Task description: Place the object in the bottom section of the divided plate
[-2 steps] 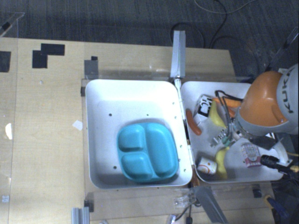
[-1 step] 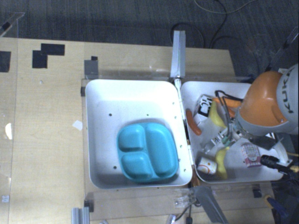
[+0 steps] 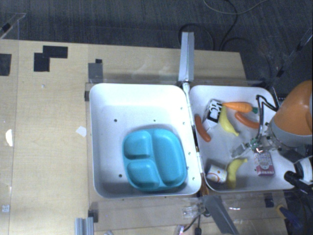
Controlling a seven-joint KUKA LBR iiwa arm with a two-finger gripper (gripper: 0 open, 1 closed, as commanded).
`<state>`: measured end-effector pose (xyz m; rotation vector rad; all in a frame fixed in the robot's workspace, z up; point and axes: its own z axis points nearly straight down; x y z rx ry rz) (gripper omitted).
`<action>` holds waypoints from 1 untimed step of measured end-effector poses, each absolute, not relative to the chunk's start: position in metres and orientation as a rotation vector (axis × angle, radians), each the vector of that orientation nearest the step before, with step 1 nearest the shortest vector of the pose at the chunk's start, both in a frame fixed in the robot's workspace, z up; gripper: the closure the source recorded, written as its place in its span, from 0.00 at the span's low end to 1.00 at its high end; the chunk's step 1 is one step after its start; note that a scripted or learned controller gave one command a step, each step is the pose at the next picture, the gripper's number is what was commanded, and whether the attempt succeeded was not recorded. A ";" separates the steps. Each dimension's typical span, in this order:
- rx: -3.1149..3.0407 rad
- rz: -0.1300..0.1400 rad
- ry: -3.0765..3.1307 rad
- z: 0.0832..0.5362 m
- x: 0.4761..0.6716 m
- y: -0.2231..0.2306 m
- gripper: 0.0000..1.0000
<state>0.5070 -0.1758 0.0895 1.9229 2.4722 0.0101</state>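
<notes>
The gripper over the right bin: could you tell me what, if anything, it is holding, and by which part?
It cannot be told. The gripper sits low in the right bin among the food items, with nothing visibly between its fingers.

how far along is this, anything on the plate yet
Nothing looks done: the blue divided plate in the left bin has no object in any section. In hand: the arm is over the right bin, gripper down among the toy food near a banana; no grasp is visible. Left: pick an object, carry it across, set it in the bottom section.
</notes>
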 end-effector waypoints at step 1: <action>1.915 0.017 2.472 0.101 0.510 -0.174 1.00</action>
